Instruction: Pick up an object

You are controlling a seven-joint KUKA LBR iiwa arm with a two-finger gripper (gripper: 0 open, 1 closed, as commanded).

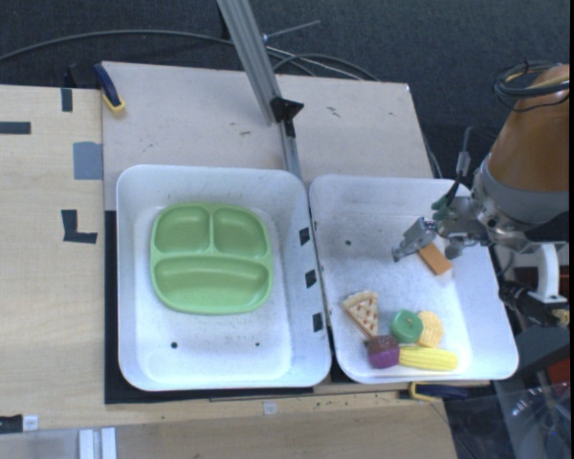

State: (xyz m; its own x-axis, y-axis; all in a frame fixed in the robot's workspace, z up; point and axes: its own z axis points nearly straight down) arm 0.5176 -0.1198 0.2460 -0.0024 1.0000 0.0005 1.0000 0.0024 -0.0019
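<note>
Seen from above at a slant: two white bins side by side on the table.

In the left bin: a green divided plate, lying flat, nearer the far wall than the near one.

In the right bin: a cluster of toy food towards the near wall. From left to right there: a tan pizza wedge, a purple piece just in front of it, a green round piece, an orange-yellow piece touching the green one, and a yellow corn cob lying on its side along the front of the group.

Well apart from that cluster, towards the bin's right wall: an orange block, tilted.

Reaching in from the right: the grey arm with its orange band, bent down over the right bin.

Low over the bin's middle, just beside the orange block: the tool. Perhaps touching the block, though hard to judge from this angle. Width of the tool's opening: cannot tell. Nothing plainly gripped.

Behind the bins: a slanted metal pole and thin dark cables. At the table's far left corner: a blue and yellow clamp.
</note>
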